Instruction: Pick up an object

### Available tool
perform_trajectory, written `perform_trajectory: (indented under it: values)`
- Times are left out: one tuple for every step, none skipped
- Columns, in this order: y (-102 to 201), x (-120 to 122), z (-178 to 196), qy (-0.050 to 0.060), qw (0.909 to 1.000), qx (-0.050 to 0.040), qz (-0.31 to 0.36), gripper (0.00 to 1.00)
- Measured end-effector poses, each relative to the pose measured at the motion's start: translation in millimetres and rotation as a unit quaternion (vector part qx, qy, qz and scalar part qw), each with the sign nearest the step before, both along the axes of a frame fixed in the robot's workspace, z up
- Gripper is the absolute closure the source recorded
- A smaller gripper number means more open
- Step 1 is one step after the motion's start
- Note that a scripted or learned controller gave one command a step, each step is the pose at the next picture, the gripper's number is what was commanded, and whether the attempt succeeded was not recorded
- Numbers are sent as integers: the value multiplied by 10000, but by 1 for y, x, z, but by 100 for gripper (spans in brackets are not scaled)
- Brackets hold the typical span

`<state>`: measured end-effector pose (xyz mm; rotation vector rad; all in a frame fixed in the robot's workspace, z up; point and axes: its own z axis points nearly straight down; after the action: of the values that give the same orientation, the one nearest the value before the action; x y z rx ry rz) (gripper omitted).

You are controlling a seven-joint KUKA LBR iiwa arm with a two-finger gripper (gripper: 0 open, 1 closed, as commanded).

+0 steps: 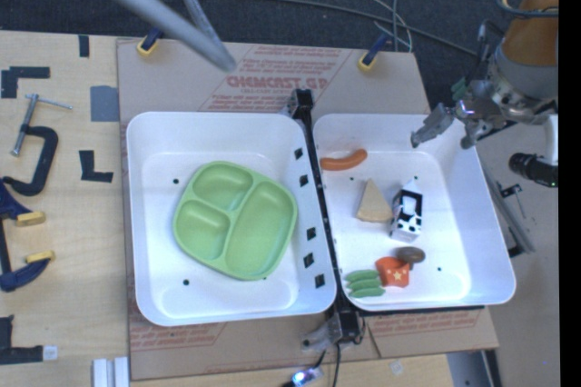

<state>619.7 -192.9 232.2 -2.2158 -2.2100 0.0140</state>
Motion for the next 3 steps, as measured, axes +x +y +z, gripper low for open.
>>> perform_trajectory:
  values:
    - [1, 3, 9, -67, 10000, -14, 20, 0]
    - [6, 8, -52, -56, 10000, -16, 24, 0]
    - [11, 13, -97, -59, 10000, -18, 26, 0]
